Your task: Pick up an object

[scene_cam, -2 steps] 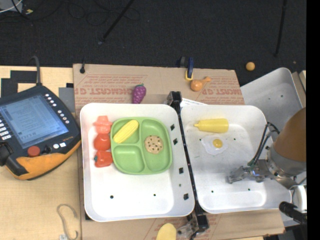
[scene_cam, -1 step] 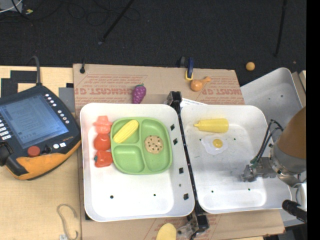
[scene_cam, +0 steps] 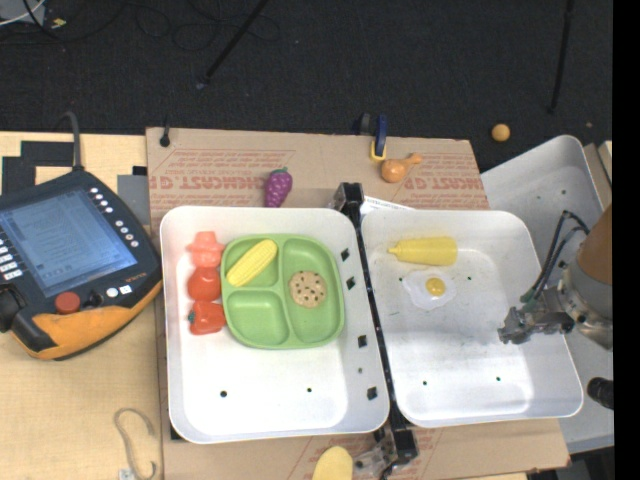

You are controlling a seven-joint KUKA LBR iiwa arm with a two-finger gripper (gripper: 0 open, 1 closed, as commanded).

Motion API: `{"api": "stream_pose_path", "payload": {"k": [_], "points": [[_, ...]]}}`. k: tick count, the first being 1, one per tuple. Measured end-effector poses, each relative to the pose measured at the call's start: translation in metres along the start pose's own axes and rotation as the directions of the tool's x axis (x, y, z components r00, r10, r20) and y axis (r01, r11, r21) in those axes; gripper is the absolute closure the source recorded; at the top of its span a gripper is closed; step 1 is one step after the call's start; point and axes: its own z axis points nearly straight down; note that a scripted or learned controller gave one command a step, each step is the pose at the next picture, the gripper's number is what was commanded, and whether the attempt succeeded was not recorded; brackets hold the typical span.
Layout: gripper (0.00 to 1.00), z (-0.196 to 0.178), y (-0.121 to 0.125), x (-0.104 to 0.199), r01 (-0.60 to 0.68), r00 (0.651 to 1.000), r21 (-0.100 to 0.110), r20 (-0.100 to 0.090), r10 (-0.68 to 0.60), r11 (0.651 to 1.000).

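Yellow bottle (scene_cam: 424, 252) and egg (scene_cam: 434, 289) lie at the back of the right bin (scene_cam: 470, 408), and my gripper (scene_cam: 520, 325), grip unreadable, hovers at its right edge, so I'm approaching and must swing left.

Arm enters from right, wrist low, hand (scene_cam: 517, 328) pointing left, nothing between fingers.

Gripper (scene_cam: 520, 325) hovers at right bin's (scene_cam: 470, 408) edge, near fried egg (scene_cam: 433, 289).
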Motion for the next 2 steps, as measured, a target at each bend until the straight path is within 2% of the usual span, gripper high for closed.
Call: {"api": "stream_pose_path", "payload": {"k": [1, 2], "points": [[1.0, -0.049, -0.003, 0.008, 0.001, 1.0, 0.0, 0.0, -0.001, 1.0], [1.0, -0.071, -0.003, 0.007, 0.0, 1.0, 0.002, -0.001, 0.0, 1.0]]}}
